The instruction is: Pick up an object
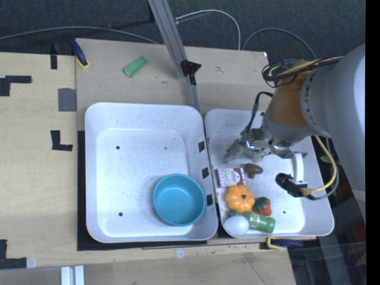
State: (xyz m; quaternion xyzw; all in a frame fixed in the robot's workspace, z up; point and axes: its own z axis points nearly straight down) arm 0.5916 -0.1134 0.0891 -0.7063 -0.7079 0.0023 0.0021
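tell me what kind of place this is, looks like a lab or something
Most likely a robotics lab's grasping test bench: a grey arm with an orange band reaches over two shallow white plastic bins, the right one holding toy items such as a small orange pumpkin, with loose cables behind.

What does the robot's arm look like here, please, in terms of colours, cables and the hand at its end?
The bulky grey arm carries an orange band above the wrist. Black and yellow cables loop over the band, and more run down by the black connector. The small metallic grey hand sits at its end, with dark mechanical parts.
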